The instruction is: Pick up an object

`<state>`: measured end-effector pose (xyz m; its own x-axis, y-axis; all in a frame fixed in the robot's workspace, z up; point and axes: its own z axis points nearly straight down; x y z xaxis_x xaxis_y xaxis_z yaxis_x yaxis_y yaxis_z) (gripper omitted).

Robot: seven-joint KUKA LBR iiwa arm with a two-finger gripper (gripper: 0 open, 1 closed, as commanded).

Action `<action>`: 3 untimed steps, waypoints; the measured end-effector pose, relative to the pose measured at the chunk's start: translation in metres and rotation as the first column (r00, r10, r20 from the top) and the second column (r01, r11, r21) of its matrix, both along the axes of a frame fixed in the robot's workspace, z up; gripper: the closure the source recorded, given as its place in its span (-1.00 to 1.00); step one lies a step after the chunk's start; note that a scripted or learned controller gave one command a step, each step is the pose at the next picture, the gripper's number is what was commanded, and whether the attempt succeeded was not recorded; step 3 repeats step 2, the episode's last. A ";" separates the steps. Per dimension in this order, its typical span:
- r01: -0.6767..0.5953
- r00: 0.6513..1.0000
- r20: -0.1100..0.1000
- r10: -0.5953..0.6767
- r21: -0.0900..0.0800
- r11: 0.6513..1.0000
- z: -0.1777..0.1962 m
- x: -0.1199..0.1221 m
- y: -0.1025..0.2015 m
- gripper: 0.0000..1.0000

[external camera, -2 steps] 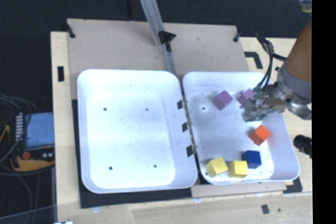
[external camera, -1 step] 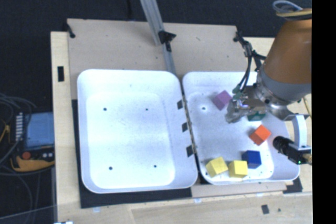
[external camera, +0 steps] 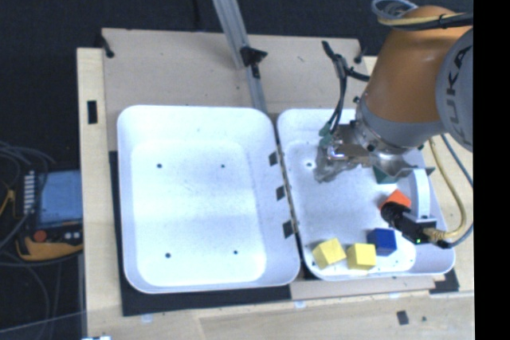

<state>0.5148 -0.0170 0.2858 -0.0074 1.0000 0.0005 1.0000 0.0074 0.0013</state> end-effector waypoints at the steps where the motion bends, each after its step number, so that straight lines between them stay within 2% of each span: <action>1: 0.001 1.000 0.000 -0.001 -0.001 1.000 -0.016 0.019 0.041 1.00; 2: -0.001 1.000 0.000 0.001 0.000 1.000 -0.018 0.032 0.092 1.00; 3: -0.001 1.000 0.000 0.001 0.000 1.000 -0.018 0.032 0.092 1.00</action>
